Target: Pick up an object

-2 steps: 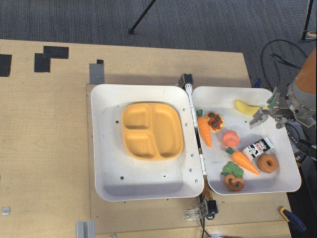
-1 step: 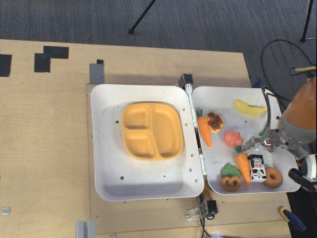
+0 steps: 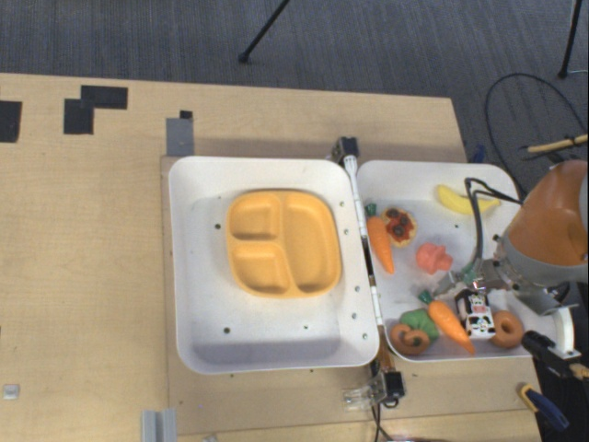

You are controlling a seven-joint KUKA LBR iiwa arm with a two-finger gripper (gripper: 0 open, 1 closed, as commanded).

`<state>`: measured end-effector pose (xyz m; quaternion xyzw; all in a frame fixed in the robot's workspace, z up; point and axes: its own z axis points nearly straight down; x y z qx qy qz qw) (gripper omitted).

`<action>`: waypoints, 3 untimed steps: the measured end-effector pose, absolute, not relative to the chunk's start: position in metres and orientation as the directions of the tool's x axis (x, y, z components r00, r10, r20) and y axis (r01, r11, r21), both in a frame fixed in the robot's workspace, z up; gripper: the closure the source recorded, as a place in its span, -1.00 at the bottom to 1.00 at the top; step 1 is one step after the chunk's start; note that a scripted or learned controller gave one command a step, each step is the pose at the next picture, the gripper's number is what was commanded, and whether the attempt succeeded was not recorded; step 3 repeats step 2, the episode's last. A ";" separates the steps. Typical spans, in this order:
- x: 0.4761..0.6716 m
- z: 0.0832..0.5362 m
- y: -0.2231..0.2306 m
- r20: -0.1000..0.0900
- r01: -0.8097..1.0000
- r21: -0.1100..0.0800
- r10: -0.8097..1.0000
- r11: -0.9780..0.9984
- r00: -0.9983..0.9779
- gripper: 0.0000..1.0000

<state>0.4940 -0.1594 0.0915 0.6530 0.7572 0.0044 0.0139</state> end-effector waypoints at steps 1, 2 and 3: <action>0.496 0.102 -0.154 -0.004 0.988 0.023 0.988 0.155 -0.155 1.00; 0.488 0.207 -0.119 -0.001 1.000 0.004 1.000 -0.014 0.014 1.00; 0.488 0.207 -0.119 -0.001 1.000 0.004 1.000 -0.014 0.014 1.00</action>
